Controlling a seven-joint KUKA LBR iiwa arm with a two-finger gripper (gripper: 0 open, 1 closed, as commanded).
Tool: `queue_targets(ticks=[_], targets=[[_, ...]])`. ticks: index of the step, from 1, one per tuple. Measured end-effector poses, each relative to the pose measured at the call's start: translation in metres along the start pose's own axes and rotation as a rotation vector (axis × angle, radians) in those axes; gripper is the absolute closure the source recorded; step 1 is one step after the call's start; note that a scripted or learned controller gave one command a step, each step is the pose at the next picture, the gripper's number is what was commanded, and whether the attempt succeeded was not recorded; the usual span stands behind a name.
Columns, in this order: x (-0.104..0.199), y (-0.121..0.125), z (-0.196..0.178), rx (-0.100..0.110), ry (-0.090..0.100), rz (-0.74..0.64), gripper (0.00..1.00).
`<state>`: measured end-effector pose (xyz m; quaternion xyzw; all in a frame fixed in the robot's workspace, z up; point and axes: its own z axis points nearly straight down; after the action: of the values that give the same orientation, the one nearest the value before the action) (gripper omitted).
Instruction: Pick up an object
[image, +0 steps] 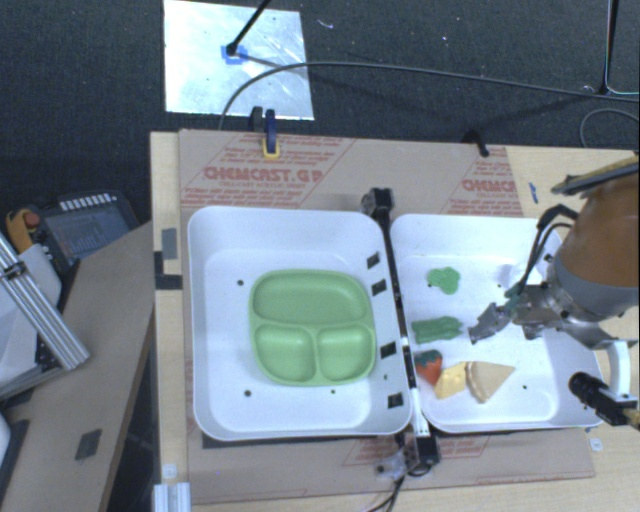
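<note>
Your green divided plate (310, 328) sits in the left bin (215, 250); behind that bin, a yellow clamp (270, 135) and a foil sheet (235, 60).

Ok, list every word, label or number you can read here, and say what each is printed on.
"CHEMCAST. G P": red print on the brown protective sheet behind the left bin; the last letters are uncertain.
"CHEMC...": the same red print repeats, slanted, on the sheet behind the right bin, too blurred to read fully.
Faint red print at the sheet's front edge: unreadable.
Dark device at the left: its markings are too small to read.
</note>
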<state>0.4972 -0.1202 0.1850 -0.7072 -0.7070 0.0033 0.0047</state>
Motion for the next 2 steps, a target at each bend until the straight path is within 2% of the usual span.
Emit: queue_targets(ticks=[1,2], targets=[[0.000,0.003,-0.006,-0.012,-0.002,-0.003,0.00],[-0.008,0.003,0.040,-0.008,-0.001,-0.001,0.00]])
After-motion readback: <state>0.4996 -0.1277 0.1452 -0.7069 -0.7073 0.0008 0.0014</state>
